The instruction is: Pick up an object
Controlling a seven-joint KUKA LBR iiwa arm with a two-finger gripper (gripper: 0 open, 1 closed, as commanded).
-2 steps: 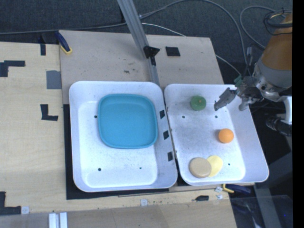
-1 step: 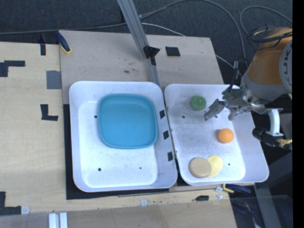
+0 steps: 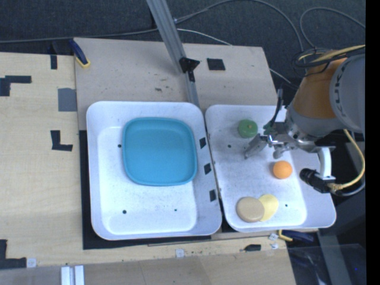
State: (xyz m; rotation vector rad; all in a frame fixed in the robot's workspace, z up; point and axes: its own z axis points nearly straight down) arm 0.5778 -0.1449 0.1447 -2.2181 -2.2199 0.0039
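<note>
In the right bin (image 3: 237,165) lie a green round object (image 3: 247,128), an orange ball (image 3: 282,170), a tan disc (image 3: 250,209) and a yellow piece (image 3: 270,204) touching it. My gripper (image 3: 264,152) hangs over the middle of this bin, just below and right of the green object and up-left of the orange ball. Its two fingers (image 3: 252,150) are spread apart, open, with only bare bin floor between them.
The left bin (image 3: 107,212) holds a large blue square plate (image 3: 159,151). A grey metal pole (image 3: 172,34) slants from the top down to the gap between the bins. Cables (image 3: 344,183) loop by the arm at the right edge.
</note>
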